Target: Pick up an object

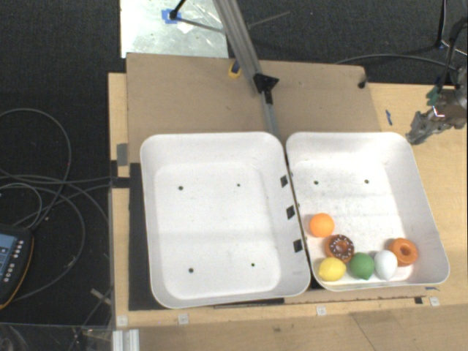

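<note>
The gripper (424, 129) hovers at three o'clock, just past the right bin's (349, 159) far corner; whether it is apart or together cannot be told. At five o'clock inside that bin cluster an orange ball (321, 225), chocolate doughnut (340, 247), yellow lemon (332, 269), green ball (360, 266), white egg (385, 264) and orange ring (404, 251).

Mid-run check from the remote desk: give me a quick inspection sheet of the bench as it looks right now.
Surface: bench bears left bin and right bin, side by side.
Job's things: orange ball, chocolate donut, yellow ball, green ball, white ball, orange ring, all at right bin's near edge.
Clutter: nothing seen.
Grippers: gripper outside right bin's far right corner.
Cables: black cables on floor, left.
Surroundings: handheld pendant, slanted pole.
</note>
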